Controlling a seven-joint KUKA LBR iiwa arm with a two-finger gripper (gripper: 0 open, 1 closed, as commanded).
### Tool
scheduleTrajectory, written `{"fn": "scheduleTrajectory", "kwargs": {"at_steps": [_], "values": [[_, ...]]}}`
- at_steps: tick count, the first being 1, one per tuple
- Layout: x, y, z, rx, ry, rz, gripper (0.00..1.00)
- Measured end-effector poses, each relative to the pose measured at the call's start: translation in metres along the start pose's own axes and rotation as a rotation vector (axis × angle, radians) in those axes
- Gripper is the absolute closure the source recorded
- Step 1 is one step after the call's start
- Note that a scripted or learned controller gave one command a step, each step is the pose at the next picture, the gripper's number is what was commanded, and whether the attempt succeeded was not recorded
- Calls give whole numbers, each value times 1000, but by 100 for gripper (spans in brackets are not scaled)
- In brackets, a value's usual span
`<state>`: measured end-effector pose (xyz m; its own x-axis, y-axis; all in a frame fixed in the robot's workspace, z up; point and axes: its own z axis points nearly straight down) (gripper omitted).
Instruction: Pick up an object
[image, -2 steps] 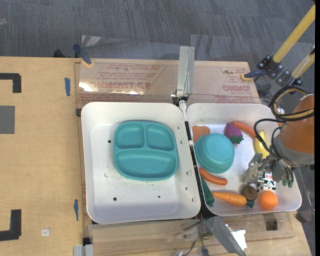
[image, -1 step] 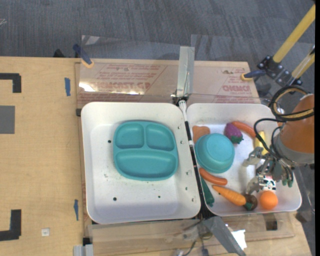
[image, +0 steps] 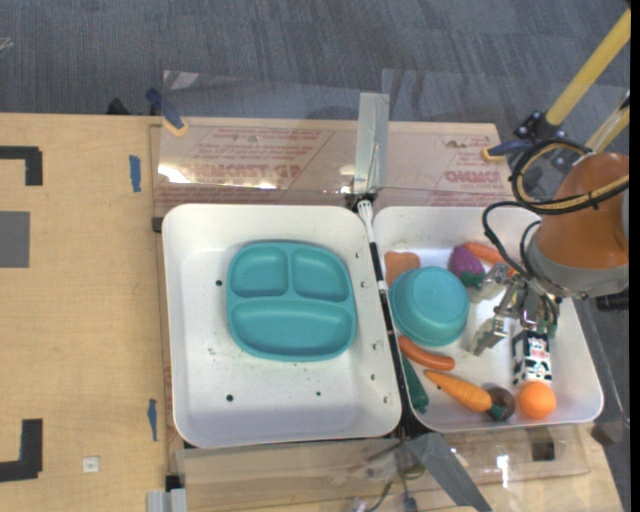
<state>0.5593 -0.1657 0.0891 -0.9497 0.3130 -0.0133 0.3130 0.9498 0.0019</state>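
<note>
A small orange ball (image: 538, 401) lies in the right white bin (image: 585, 400), beside a black-and-white bottle (image: 535, 358). Above, the gripper (image: 500, 325) hangs with fingers apart, empty, near an upturned teal bowl (image: 431, 304).

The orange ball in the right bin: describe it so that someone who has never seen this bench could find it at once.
Start at the right bin, the one crowded with toys beside the teal bowl. Go to its near right corner, below the small black-and-white bottle. The orange ball sits there, round and plain, unlike the long tapered carrot lying to its left.
</note>
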Motion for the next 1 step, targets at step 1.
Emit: {"fn": "scheduleTrajectory", "kwargs": {"at_steps": [1], "values": [[-92, 11, 0, 12, 49, 206, 0]]}}
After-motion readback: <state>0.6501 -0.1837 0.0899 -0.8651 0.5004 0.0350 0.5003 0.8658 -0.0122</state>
